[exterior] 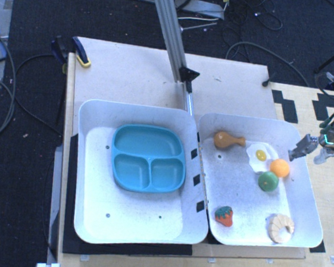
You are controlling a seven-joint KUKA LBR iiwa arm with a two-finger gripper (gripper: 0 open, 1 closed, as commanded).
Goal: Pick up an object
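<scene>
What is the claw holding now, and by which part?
Nothing is seen between its fingers. The claw hangs at the right bin's edge, near the orange ball.

A pale bench (138, 67) fills the middle of the frame. Near its upper left corner sits a clamp with a yellow tip (80, 54). A slanted grey metal rail (170, 28) runs from the top centre down to a black bracket (188, 75) at the bench's middle. Black cables (14, 106) trail over the dark floor (38, 1) at left. Black-and-white checker markings (287, 105) show at upper right.
</scene>
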